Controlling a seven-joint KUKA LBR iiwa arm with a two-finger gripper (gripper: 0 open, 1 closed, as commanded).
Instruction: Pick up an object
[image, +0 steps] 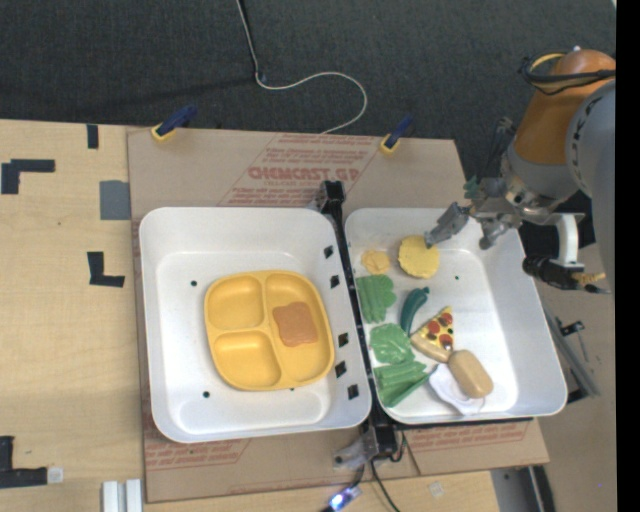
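- The bread roll (470, 373) lies at the near edge of the right bin (520, 330), partly on a white cloth (455, 393), touching the pizza slice (435, 335).
- Green leafy pieces (385, 345) crowd the left side of that bin; a dark green pepper (414, 306) lies between them and the pizza slice.
- Likely target: the round yellow piece (419, 257) near the far edge, a smaller yellow piece (375, 262) just beside it.
- The gripper (462, 224) stands released, its 2 fingers spread, 1 fingertip (437, 236) just at the round piece's far rim. Nothing sits between the fingers.
- Risk, judged: the round piece looks flat, so closing fingers may slide over it or push it into its neighbour.
- Risk, judged: the bin's far wall is close and may foul the descent.
- The left bin (170, 300) bears a yellow tray (235, 330) holding a brown slice (295, 323).
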